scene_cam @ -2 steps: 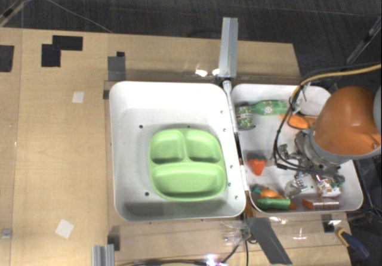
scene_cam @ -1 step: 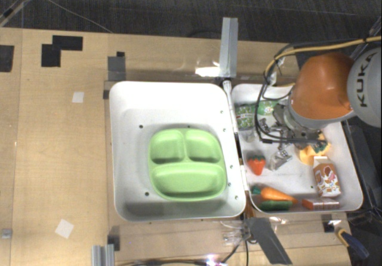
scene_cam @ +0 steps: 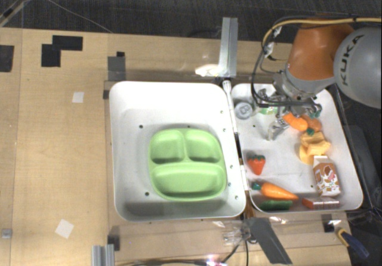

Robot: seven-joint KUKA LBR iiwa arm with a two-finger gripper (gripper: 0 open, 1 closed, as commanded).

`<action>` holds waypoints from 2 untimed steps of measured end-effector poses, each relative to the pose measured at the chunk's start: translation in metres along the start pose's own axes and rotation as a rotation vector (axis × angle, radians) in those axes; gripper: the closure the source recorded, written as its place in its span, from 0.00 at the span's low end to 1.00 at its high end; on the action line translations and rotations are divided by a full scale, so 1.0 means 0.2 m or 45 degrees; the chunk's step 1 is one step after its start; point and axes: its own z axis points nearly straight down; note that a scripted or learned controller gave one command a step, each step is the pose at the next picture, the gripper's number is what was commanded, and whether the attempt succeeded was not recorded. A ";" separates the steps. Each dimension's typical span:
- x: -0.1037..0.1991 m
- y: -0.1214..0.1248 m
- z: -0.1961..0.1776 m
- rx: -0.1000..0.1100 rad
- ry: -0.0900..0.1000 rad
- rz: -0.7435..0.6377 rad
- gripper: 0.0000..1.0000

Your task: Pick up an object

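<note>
Beneath the jaws [scene_cam: 285, 123], whose spread I cannot tell, lies a small orange carrot [scene_cam: 296, 121].

Light wooden bench [scene_cam: 54, 157] spanning the frame below a dark floor strip along the top. Two shallow white bins rest on it side by side: the left bin [scene_cam: 128, 139] at centre, the right bin [scene_cam: 346, 169] at right. Black markings [scene_cam: 59, 49] sit at the bench's upper left; small pale squares [scene_cam: 78, 97] lie at left.

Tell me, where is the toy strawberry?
The strawberry lies in the right bin, near its left wall, above the big carrot and beside the green plate's bin.
</note>
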 end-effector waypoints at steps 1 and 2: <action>0.24 0.07 0.00 0.006 -0.040 0.023 0.00; 0.47 0.20 0.00 0.008 -0.045 0.091 0.00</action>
